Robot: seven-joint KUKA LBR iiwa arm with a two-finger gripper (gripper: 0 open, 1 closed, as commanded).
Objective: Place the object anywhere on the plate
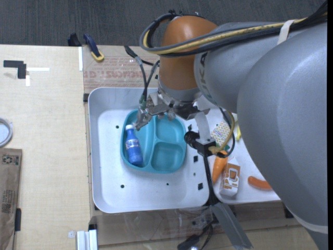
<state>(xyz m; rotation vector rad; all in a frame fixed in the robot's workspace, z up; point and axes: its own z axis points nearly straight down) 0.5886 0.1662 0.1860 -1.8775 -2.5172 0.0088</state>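
— Pale wood is what I'm seeing across the bench (41,139), with a roll of tape (3,133) at the far left edge and a brown paper packet (10,184) below it. What have you got on your side?

— Dark grey carpet along the top, and a strip of brown cardboard (114,72) lying behind the left bin (104,191). A blue and yellow clamp (92,47) sits at the top of the bench.

— And the plate?

— Blue divided plate (169,155), sitting in the left white bin. A small blue bottle (132,146) with a white cap lies in the plate's left compartment, cap pointing away from us.

— So the bottle's on the plate. Where's the gripper?

— The gripper (148,113) hangs over the plate's upper rim, just above the bottle's cap. The big grey arm (270,98) and its orange band (182,51) cover much of the right side.

— Fingers open or closed?

— Can't tell from here; the wrist hides too much.

— Right bin?

— In the right bin (250,165) I see an orange carrot-like piece (218,165), a small carton (230,180) just beside it, and another orange bit (258,183) further right.
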